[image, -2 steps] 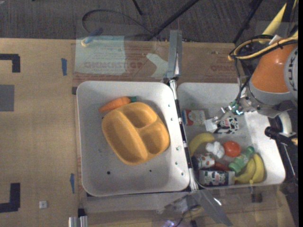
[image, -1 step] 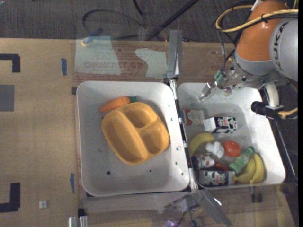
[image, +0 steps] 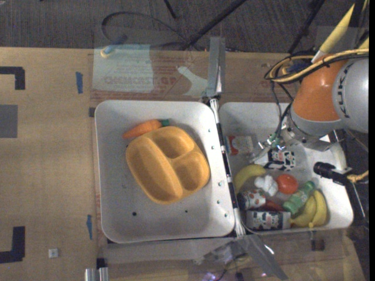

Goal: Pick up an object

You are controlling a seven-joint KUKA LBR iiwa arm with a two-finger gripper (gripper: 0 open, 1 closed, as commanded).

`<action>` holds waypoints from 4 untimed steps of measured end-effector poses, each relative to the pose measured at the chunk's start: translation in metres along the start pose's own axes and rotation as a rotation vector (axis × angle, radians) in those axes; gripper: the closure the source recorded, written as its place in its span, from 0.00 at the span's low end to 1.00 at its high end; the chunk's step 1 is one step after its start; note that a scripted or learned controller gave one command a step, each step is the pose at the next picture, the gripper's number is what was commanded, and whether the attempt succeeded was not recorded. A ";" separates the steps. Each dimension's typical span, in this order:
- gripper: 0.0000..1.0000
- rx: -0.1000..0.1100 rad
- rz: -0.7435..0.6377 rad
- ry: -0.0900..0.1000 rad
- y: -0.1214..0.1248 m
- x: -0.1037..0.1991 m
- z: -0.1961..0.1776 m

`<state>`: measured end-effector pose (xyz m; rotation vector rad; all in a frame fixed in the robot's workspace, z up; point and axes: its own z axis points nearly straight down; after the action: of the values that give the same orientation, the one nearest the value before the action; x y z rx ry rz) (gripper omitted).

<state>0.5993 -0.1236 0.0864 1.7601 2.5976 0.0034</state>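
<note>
Grey arm (image: 328, 98) crowds the right bin's (image: 234, 113) far edge (pincer (image: 275, 140) state unclear).

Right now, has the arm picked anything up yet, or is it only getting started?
Nothing looks picked up yet. The end effector is low in the right bin, at the small cow-print carton, but no item shows between its fingers. The banana, tomato and green bottle lie in that bin. The grasp and lift are left.
</note>
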 end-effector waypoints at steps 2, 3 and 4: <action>1.00 0.002 0.371 0.000 0.014 0.029 -0.117; 1.00 -0.001 0.063 -0.003 -0.009 0.014 -0.256; 1.00 0.004 -0.071 0.002 0.032 0.034 -0.159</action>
<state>0.6156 -0.0806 0.2456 1.6685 2.6622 0.0000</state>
